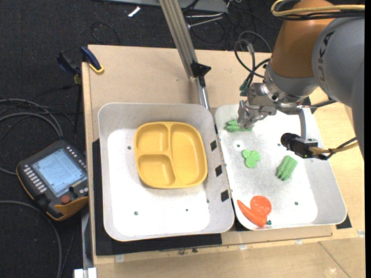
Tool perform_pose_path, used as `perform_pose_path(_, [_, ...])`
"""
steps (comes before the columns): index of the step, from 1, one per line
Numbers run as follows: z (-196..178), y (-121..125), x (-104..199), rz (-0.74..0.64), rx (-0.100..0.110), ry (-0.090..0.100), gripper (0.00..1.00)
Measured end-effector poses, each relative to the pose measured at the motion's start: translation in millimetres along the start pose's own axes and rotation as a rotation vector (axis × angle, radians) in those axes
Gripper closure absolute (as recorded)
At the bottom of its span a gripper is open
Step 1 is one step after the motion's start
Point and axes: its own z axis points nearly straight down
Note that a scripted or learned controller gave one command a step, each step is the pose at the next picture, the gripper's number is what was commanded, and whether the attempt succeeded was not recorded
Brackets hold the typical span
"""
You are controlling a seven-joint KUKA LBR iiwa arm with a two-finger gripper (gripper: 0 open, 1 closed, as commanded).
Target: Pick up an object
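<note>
Nearest the camera, in the right bin (pixel 324 204), lie an orange carrot (pixel 250 213) and a red-orange tomato (pixel 261 204), touching. Further in sit a ridged green piece (pixel 286 168) and a small green clover-shaped piece (pixel 251 158), apart from each other. At the bin's far left corner lies a third green piece (pixel 234 125) — three green things in all, one carrot, one tomato. The left bin (pixel 116 155) holds one yellow divided plate (pixel 171 154) with three compartments. The arm (pixel 313 45) reaches in from the right, bent down at the wrist, and the claw (pixel 248 118) points down right at that far green piece; whether its fingers are spread or closed I cannot tell, as the wrist hides them. Both bins rest on the desk (pixel 139 74).
</note>
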Motion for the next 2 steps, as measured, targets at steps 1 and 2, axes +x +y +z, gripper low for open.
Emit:
perform_pose_path(1, [-2.0,29.7,49.9,-0.005,-0.003,0.003,1.00])
perform_pose_path(2, [4.1,55.3,93.4,-0.001,-0.001,0.002,1.00])
